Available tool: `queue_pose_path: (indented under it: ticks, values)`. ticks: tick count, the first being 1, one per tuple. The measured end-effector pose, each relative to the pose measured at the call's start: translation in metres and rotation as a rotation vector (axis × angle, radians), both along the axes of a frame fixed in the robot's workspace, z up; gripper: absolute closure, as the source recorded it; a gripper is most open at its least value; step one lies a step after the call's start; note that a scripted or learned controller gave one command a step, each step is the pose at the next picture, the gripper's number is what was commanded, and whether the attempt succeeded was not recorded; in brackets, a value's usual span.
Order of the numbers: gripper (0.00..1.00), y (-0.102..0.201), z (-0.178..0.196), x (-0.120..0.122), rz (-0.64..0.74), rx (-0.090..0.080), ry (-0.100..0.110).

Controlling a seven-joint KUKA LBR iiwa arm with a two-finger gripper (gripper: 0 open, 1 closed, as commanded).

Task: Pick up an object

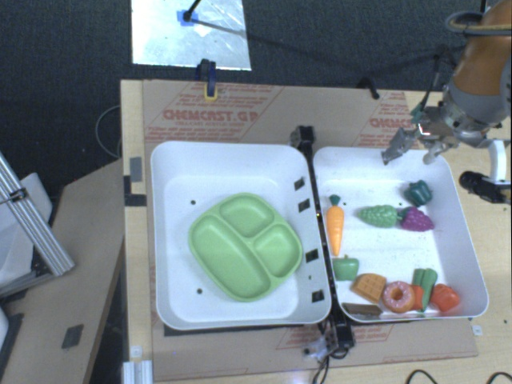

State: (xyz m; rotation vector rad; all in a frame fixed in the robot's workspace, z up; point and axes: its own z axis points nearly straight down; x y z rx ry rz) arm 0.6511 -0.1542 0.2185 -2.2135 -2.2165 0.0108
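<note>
Above the far right corner of the right bin (456, 214), the gripper (413, 152) is hanging with its two fingers spread apart and nothing between them. Below it, toy foods are lying in that bin: a carrot (335, 229), a purple grape bunch (417, 220) and a doughnut (398, 296). Beside them, the left bin (172, 214) is holding a green divided plate (245, 246).

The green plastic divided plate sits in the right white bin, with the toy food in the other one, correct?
Not quite. The camera view shows the green plastic divided plate in the left white bin; the toy food, such as the orange toy carrot, lies in the right white bin.
</note>
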Motion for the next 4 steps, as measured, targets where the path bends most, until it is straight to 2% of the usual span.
queue_pose_path:
  ticks: [1,3,4]
  values:
    - [0.0,0.0,0.009,0.003,0.002,-0.002,-0.013]
    - [0.0,-0.005,-0.091,0.022,0.006,-0.002,-0.012]
    - [0.0,-0.004,-0.134,0.022,0.006,-0.002,-0.013]
